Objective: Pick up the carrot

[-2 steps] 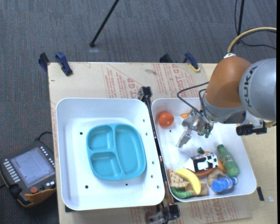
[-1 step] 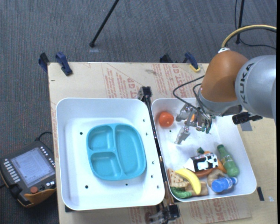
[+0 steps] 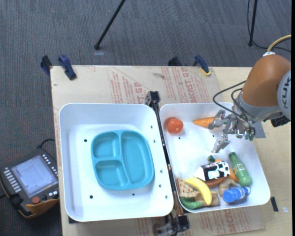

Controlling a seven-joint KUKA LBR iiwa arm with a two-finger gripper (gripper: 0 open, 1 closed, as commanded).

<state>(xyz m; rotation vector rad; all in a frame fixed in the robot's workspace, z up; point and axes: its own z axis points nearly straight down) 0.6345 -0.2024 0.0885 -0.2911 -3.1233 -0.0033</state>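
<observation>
The carrot (image 3: pixel 203 122), a small orange cone, lies near the far edge of the right bin (image 3: pixel 189 154) with its tip pointing left. My gripper (image 3: pixel 219 132) hangs just to the right of it, low over the bin. Its fingers are open, with one fingertip (image 3: pixel 217 119) close to the carrot's thick end and the other nearer the camera. Nothing sits between them.
A red ball-like fruit (image 3: pixel 175 125) lies left of the carrot by the bin wall. A green bottle (image 3: pixel 240 169), a cow-patterned carton (image 3: pixel 216 171), a banana (image 3: pixel 200 190) and a blue bottle (image 3: pixel 233 194) crowd the bin's near corner. The left bin (image 3: pixel 73 132) holds a blue divided plate (image 3: pixel 122 160).
</observation>
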